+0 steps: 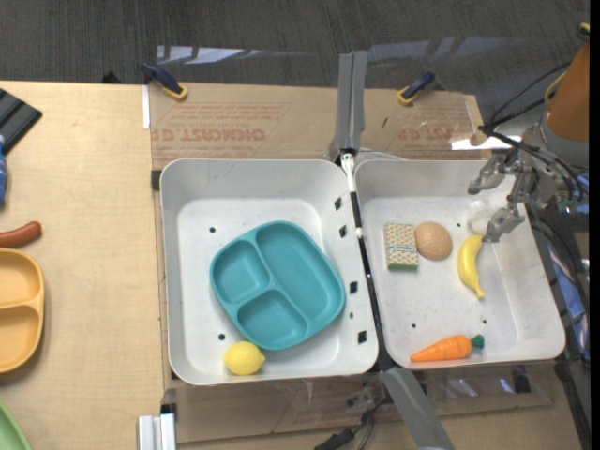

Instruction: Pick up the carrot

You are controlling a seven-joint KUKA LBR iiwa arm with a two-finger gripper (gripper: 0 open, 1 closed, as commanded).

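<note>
An orange carrot (442, 348) with a small green tip lies flat near the front edge of the right bin (525, 336). My gripper (500, 198) hangs over the bin's far right corner, well behind the carrot and above the top of a yellow banana (470, 265). Its two fingers stand apart with nothing between them.
In the right bin also lie a tan egg-like ball (432, 240) and a patterned sponge block (400, 246). The left bin (187, 214) holds a teal divided plate (275, 284) and a lemon (244, 357). Cables run along the right side.
</note>
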